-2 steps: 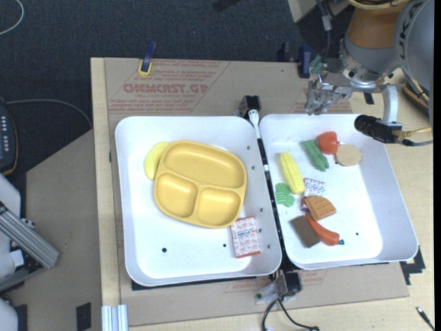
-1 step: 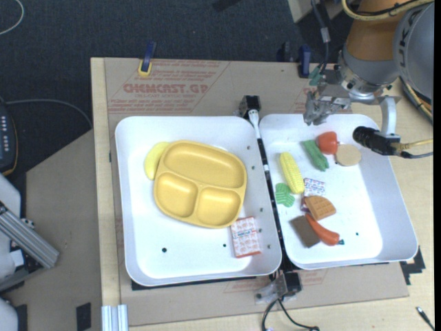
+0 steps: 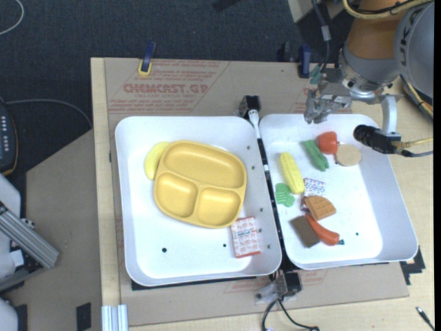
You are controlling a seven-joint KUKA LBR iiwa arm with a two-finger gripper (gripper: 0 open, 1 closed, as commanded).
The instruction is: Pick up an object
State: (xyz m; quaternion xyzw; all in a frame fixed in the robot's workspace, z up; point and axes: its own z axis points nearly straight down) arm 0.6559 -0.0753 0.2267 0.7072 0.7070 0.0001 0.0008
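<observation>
My gripper [image 3: 318, 112] hangs over the far edge of the right bin [image 3: 386, 205], above and just left of a red tomato [image 3: 328, 141]. Several toy foods lie in this bin: a green pod [image 3: 316, 155], a beige round piece [image 3: 348, 156], a corn cob [image 3: 291, 172], a green leafy piece [image 3: 284, 194], an orange-brown wedge [image 3: 319, 206], a brown block [image 3: 304, 230] and a red-orange sausage shape [image 3: 326, 234]. None of them sits in the gripper.
The left bin [image 3: 131, 205] holds a yellow divided plate [image 3: 198, 183], a yellow piece [image 3: 154, 158] tucked under its left rim, and a red-and-white packet [image 3: 244, 237]. A small printed card [image 3: 314, 185] lies by the corn. A black cable fitting [image 3: 375, 138] juts over the right bin's far corner.
</observation>
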